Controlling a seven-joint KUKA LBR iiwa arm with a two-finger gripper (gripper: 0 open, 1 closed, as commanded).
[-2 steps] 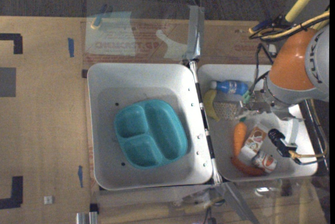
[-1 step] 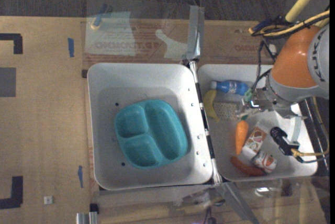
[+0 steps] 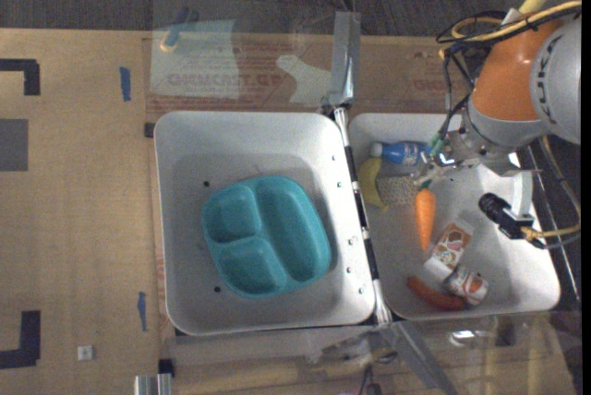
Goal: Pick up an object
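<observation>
The right bin (image 3: 543, 284) holds several small items. An orange carrot (image 3: 424, 218) lies upright in its middle. A blue bottle (image 3: 399, 150) lies at the back, with a yellow piece (image 3: 370, 181) and a speckled sponge-like block (image 3: 397, 190) beside it. A small carton (image 3: 450, 247), a can (image 3: 468, 284) and a red sausage (image 3: 436, 294) lie toward the front. My gripper (image 3: 434, 164) hangs low over the back of this bin, just above the carrot's top end and right of the bottle. Nothing visibly hangs from it.
The left bin (image 3: 185, 133) holds a teal divided plate (image 3: 266, 236). A metal divider (image 3: 355, 199) runs between the bins. The orange-banded arm (image 3: 512, 75) and its cables (image 3: 508, 216) cover the right bin's back right corner.
</observation>
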